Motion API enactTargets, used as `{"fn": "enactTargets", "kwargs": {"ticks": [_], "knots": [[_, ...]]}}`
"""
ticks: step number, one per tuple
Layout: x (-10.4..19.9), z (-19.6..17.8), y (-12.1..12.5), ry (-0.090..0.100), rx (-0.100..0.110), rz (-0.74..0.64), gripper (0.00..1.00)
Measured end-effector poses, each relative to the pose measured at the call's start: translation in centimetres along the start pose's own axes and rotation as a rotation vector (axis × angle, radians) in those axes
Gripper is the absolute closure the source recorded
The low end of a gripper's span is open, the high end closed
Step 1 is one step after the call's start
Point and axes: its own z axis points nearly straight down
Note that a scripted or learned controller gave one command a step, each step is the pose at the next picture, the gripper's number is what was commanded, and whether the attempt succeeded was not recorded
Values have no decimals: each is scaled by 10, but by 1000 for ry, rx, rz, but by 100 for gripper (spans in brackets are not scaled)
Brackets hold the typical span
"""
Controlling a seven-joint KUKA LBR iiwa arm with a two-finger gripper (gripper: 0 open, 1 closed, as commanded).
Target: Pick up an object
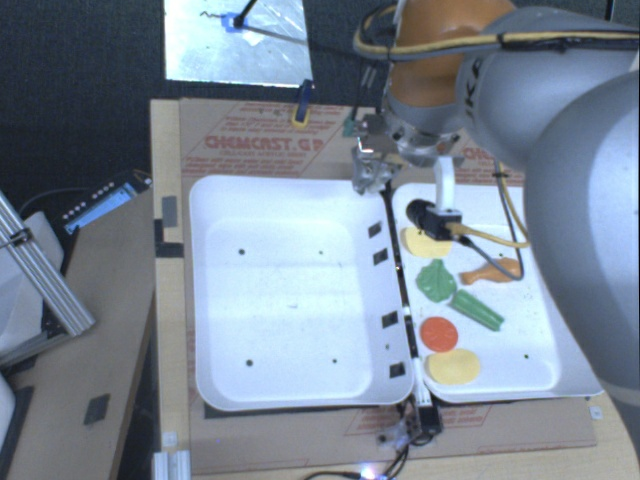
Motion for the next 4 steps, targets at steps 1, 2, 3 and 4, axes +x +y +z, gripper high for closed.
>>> {"fn": "enactTargets", "kwargs": {"ticks": [1, 2, 3, 4], "knots": [[-41, -53, 3, -1, -20, 8, 100], [24, 2, 3, 2, -13, -2, 100], [33, -42, 3, 2, -20, 1, 100], [31, -49, 3, 1, -17, 2, 100]]}}
